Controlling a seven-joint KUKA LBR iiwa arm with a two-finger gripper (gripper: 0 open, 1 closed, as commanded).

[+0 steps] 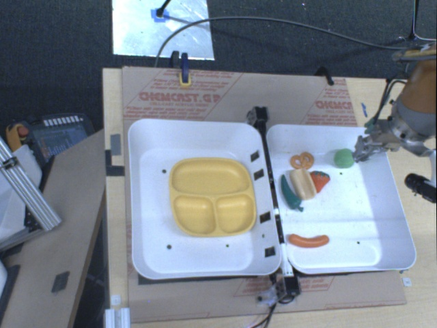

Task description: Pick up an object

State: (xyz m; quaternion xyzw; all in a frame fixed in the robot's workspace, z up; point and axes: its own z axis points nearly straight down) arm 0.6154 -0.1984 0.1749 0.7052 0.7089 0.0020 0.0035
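Note:
The right bin [389, 203] holds a green ball [343, 158], a pretzel [302, 160], a hot dog bun [302, 183], an orange-red piece [320, 179], a dark green vegetable [291, 193] and a sausage [308, 240]. My gripper [362, 148] hangs at the bin's upper right, just right of the green ball. Nothing shows between its fingers. The arm comes in from the right edge.
The left bin [147, 183] holds a yellow divided tray [209, 195]. Black clips [263, 183] line the seam between the bins. A cable [273, 22] runs across the dark floor behind the bench. A side table [48, 203] stands at the left.

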